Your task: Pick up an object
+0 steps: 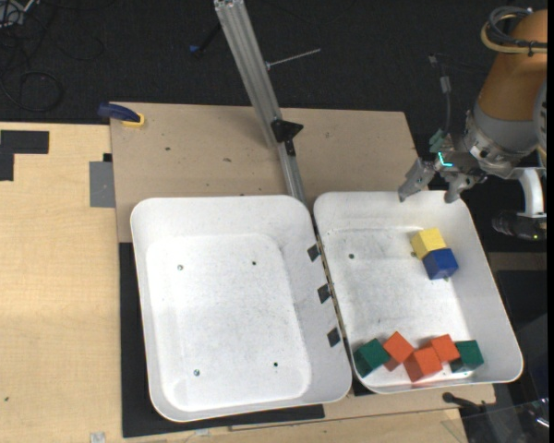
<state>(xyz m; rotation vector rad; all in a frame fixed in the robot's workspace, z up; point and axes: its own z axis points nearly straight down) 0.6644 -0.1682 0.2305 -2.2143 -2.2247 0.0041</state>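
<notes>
Gripper (435, 185) hangs at the upper right of the frame, over the far rim of the right bin (388, 212), fingers spread apart with nothing between them. Inside that bin, a yellow block (427, 241) touches a blue block (440, 263) just below the gripper; along the bin's lower edge lies a cluster of green blocks (372, 354) and orange blocks (423, 362). Left bin (166, 215) sits alongside.

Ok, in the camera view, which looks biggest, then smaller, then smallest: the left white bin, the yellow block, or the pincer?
1. The left white bin, by far the biggest.
2. The pincer, next.
3. The yellow block, looks smallest, though the pincer hangs above the bench nearer the camera, so that gap is unsure.
</notes>
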